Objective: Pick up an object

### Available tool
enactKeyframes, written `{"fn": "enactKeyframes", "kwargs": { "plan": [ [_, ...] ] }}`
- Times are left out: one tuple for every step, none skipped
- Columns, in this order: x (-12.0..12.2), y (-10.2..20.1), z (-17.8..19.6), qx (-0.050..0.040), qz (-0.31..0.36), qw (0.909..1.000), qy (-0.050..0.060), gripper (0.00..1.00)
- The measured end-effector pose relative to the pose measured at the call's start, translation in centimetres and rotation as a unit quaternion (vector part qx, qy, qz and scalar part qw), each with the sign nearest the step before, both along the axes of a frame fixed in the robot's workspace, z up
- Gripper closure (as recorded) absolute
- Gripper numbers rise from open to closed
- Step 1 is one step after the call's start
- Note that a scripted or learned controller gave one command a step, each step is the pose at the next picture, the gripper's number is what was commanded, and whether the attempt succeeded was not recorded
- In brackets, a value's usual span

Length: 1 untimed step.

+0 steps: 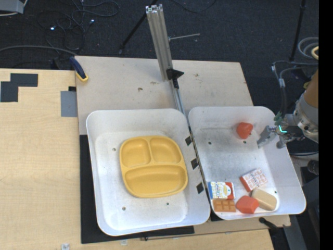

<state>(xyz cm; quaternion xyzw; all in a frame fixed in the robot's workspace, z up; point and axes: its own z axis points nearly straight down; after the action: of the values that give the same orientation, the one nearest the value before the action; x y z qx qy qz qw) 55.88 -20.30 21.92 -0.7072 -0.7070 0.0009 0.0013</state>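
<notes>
My gripper (272,138) hovers at the right rim of the right bin (218,120), fingers spread open with nothing between them. A small red round object (244,129) lies just left of it, apart from the fingers. At the bin's near edge lies a cluster: a pink-and-white packet (254,179), a beige bread-like block (264,199), a red wedge (247,204), a small orange-and-white carton (222,190) and a brown waffle piece (225,205).
The left bin (104,191) holds a yellow divided plate (153,165). A metal post (160,40) rises behind the bins' shared edge. Black clips (194,163) sit along the divider between the bins. The arm's grey wrist (307,121) stands beyond the right rim.
</notes>
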Motion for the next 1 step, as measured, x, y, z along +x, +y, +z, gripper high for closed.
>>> {"fn": "enactKeyframes", "kwargs": {
  "plan": [
    [0.07, -0.01, 0.1, -0.0003, 0.0, 1.0, -0.001, 0.0]
  ]
}}
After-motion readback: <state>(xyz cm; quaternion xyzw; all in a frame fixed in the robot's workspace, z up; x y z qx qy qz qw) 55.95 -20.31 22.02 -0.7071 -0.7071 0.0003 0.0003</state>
